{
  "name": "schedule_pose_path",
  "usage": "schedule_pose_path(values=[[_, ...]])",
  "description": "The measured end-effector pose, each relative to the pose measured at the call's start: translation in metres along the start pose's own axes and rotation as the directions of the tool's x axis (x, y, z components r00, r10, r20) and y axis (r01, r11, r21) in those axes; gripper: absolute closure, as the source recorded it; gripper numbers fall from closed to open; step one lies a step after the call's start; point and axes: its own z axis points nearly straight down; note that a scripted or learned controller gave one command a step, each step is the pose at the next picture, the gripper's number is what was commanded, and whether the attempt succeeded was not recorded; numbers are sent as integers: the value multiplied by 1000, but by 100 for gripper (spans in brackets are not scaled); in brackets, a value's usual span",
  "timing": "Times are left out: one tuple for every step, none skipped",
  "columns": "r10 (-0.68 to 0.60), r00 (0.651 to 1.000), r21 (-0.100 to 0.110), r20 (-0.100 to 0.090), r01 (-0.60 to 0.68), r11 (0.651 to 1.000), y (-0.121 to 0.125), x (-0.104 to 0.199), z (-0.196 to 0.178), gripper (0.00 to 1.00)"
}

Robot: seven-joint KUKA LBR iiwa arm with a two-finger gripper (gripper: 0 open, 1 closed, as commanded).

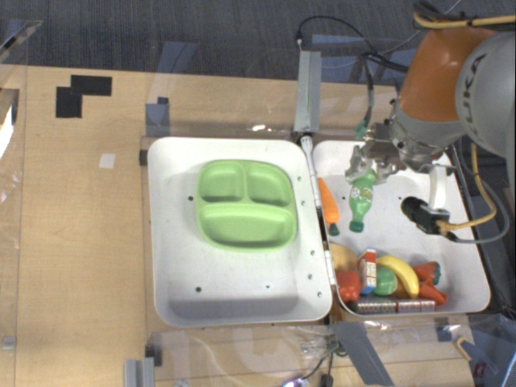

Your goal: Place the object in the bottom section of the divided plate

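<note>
**Gripper at green bottle in right bin, plate not yet loaded**

Grey KUKA arm with orange band [451, 63] reaches in from the right; its two-finger gripper [372, 161] sits over the right shallow white bin [463, 293]. Small green plastic bottle [360, 201] hangs tilted just under the gripper, cap end pointing down-left, top end up between the metal fingers [355, 166]. Jaws look closed on the bottle's upper part, though the contact spot is small and partly hidden, so grip quality is uncertain.

Light green divided plastic plate [245, 204] lies in the left shallow white bin [173, 297], two small sections at the far side, one wide section nearest the camera. All sections bare. Bottle and plate are well apart, bin walls between them.

Other stuff in the right bin: orange carrot-shaped toy [326, 201] by the left wall, yellow toy banana [401, 271] in a heap of red and green toys at the near edge.

Judgement: bottle is likely light, hollow, stiff, smooth and rounded, so slippery and prone to swing or twist out. Best hold is across the body's middle, not the neck.
</note>
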Motion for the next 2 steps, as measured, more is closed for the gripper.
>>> schedule_pose_path(values=[[118,993,2,0,-118,993,-6,84,-3,100],[-80,997,2,0,80,997,19,79,47,100]])
